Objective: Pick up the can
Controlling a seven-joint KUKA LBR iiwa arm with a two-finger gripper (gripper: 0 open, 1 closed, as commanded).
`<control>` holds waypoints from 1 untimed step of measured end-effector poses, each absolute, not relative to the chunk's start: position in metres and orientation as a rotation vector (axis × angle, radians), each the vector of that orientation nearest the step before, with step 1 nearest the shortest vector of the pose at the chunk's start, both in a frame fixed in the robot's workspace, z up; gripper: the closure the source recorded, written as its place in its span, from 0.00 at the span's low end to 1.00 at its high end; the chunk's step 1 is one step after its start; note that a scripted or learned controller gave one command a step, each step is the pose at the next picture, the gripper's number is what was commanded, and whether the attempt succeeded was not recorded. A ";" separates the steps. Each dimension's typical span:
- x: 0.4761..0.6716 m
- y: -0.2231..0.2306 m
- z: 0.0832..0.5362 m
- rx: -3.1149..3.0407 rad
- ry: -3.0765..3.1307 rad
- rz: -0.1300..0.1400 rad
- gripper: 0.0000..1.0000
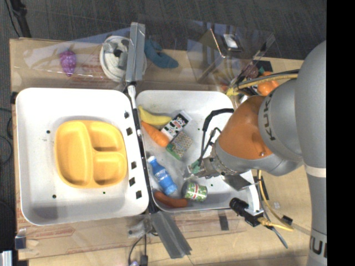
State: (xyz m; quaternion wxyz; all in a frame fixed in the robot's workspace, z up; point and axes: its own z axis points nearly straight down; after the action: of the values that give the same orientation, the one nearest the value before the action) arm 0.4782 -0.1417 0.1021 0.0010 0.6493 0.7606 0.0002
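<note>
The green can (195, 191) is seen lying on its side in the right bin (166, 98); light, rigid and slippery, it should be gripped across its curved body. How the jaws stand cannot be told.

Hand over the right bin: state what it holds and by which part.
Cannot be told. The hand sits just above the green can, which lies on its side on the right bin, but the arm hides any contact.

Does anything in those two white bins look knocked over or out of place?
Nothing looks broken or spilled. The green can lies on its side near the right bin's front edge, amid a loose jumble: banana, carrot and blue bottle. The yellow tray sits squarely in the left bin.
</note>
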 end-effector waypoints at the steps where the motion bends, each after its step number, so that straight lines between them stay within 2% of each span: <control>1: 0.505 -0.166 0.203 2.584 1.792 -0.002 1.00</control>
State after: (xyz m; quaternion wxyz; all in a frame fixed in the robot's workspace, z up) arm 0.5048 -0.1664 0.2033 -0.0016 0.8217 0.5699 -0.0005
